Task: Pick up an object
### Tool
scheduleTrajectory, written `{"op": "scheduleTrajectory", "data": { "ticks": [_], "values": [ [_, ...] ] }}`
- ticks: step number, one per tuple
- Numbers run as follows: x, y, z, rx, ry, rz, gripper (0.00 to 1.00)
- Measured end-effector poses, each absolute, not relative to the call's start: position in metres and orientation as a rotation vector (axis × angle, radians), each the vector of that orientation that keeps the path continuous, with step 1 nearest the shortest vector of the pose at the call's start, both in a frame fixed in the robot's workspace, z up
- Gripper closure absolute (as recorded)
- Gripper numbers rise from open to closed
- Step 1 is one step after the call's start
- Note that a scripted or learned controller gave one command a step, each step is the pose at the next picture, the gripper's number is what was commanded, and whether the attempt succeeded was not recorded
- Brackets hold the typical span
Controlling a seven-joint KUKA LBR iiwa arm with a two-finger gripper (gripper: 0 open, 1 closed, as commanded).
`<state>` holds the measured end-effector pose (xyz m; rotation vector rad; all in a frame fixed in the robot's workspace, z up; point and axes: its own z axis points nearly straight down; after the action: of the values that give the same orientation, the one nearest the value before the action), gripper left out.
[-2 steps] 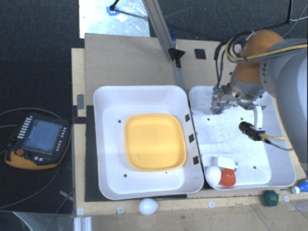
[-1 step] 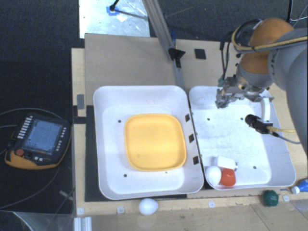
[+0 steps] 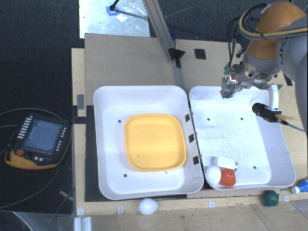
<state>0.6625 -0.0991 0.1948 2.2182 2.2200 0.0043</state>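
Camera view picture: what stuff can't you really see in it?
- Gripper, camera view: small and dark over the right bin's far edge; open or shut cannot be told.
- White object in the right bin's near corner: too small to name, partly hidden by the red ball.
- Blue-and-white item: cut off by the right edge.
- Green object on the bench: too blurred to identify.

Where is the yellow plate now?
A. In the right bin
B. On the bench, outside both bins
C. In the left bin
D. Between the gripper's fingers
C: the yellow plate lies flat in the middle of the left bin, far from the gripper, which is above the right bin's far edge.
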Motion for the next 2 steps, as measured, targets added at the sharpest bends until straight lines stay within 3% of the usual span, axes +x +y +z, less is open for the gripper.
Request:
{"op": "scheduleTrajectory", "data": {
  "ticks": [1, 2],
  "values": [
    [0.663, -0.099, 0.241, 2.218, 2.220, 0.004, 1.00],
    [0.636, -0.051, 0.230, 2.218, 2.226, 0.001, 1.00]
  ]
}}
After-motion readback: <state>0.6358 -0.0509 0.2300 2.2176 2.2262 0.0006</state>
